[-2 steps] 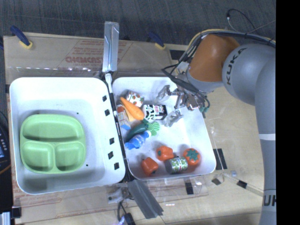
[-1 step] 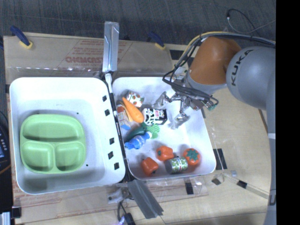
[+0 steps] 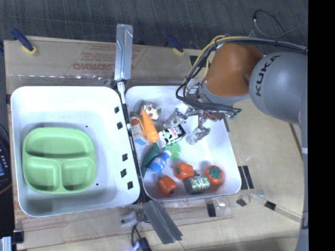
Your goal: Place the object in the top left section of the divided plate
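Note:
A green divided plate (image 3: pixel 58 159) lies in the left bin (image 3: pixel 31 101), with one long section across its top and two smaller ones below. My gripper (image 3: pixel 189 126) hangs over the upper middle of the right bin (image 3: pixel 222 145), its fingers apart and nothing between them. A black-and-white patterned toy (image 3: pixel 171 135) lies just left of the fingertips. An orange carrot (image 3: pixel 149 125) and a spotted ball (image 3: pixel 151 110) lie further left, near the bins' shared wall.
The right bin's lower part holds a blue bottle (image 3: pixel 158 162), a green piece (image 3: pixel 173 149), a red pepper (image 3: pixel 166 184), two tomato-like toys (image 3: pixel 183 170) (image 3: pixel 214 175) and a small can (image 3: pixel 198 184). A metal bar (image 3: pixel 123 51) stands behind the bins.

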Robot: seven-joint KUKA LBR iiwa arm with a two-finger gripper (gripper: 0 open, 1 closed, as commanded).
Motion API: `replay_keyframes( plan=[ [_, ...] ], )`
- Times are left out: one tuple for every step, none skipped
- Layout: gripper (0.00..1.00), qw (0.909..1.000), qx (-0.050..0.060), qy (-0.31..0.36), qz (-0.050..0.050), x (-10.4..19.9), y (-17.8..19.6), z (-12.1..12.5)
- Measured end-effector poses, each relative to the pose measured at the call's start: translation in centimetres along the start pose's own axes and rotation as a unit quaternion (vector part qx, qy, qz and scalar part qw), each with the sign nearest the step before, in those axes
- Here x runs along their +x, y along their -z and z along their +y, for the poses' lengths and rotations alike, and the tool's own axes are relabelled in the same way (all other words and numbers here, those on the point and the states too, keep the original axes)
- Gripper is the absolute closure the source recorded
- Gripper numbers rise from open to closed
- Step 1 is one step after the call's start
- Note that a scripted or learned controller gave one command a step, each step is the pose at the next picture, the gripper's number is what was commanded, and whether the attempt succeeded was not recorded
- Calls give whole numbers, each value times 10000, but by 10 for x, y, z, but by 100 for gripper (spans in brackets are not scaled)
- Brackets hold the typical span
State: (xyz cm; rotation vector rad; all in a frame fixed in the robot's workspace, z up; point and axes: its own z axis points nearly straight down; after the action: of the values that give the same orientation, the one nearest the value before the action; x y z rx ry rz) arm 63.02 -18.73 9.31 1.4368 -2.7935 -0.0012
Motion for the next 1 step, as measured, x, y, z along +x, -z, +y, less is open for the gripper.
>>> replay_keyframes(
  plan=[
    [0, 9726, 0, -2326, -3, 30, 0, 2]
  ],
)
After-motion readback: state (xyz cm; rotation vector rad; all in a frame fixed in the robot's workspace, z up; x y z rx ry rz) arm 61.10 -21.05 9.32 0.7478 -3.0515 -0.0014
